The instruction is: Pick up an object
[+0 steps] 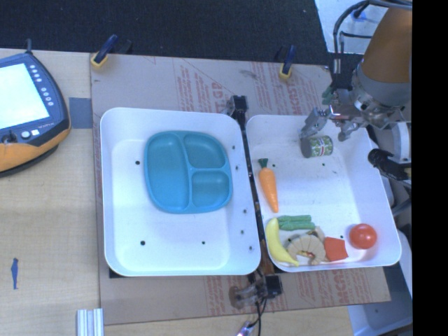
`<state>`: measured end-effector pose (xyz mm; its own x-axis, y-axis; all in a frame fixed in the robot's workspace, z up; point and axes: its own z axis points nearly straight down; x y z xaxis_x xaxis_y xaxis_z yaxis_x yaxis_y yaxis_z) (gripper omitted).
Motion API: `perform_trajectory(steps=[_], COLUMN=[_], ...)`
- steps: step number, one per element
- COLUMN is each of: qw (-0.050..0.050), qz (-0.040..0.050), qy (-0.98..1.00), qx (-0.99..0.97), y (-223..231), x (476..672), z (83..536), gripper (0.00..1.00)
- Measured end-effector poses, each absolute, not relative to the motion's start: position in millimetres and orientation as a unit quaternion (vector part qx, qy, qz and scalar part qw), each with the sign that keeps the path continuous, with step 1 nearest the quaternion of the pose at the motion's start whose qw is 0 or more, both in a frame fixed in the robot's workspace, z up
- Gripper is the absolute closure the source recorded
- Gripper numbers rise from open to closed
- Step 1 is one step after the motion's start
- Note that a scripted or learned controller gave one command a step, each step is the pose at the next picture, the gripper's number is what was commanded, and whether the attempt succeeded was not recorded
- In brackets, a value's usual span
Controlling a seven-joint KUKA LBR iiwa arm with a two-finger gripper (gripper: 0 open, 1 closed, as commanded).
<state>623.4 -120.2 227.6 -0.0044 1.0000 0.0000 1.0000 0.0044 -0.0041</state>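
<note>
My gripper (330, 127) hangs over the far part of the right bin (378, 187), its fingers (312, 125) spread open. A small green-labelled can (318, 146) lies on its side just below and in front of the left finger, not gripped. In the same bin an orange carrot (268, 187) lies by the left wall. A yellow banana (276, 243), green beans (295, 222), a round sliced piece (306, 246), a red-orange wedge (335, 249) and a red tomato (362, 236) crowd the near edge.
The left bin (119, 208) holds a blue divided plate (188, 171). A tablet in an orange case (28, 110) rests on the bench at far left. Clamps (103, 52) pin the cardboard sheet at the back.
</note>
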Motion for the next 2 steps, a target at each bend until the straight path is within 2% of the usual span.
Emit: perform_trajectory(steps=[1,2], qw=[0.002,0.007], qz=[0.0034,0.0063], qy=[-0.709,-0.709], qx=[-0.706,-0.705], y=[-175.9,-101.4], x=[635.1,647.0], z=[102.7,89.5], gripper=[0.00,0.00])
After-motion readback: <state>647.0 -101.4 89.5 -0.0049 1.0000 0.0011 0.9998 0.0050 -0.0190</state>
